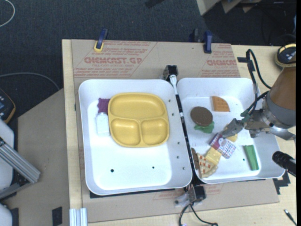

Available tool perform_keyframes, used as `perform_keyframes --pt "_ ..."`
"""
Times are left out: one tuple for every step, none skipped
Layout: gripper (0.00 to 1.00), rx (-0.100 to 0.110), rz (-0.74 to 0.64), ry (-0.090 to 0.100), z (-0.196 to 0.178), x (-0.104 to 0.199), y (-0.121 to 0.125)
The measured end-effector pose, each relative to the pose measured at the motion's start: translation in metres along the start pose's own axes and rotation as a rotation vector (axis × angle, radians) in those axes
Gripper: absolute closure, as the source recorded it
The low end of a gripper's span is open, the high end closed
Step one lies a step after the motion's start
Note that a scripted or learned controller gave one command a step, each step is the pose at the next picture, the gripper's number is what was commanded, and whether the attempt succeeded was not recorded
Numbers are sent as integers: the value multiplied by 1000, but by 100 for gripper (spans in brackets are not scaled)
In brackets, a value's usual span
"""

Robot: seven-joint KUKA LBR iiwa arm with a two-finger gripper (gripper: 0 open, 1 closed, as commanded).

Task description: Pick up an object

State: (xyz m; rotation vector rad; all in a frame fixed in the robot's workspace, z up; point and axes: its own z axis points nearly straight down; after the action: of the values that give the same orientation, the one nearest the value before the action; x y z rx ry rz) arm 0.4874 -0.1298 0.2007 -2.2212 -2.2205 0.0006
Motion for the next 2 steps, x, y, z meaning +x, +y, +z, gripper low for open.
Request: perform_keyframes --pt "0 8 1 3 62 -1 -7" --pt "0 -7 3 -2 112 -2 -4"
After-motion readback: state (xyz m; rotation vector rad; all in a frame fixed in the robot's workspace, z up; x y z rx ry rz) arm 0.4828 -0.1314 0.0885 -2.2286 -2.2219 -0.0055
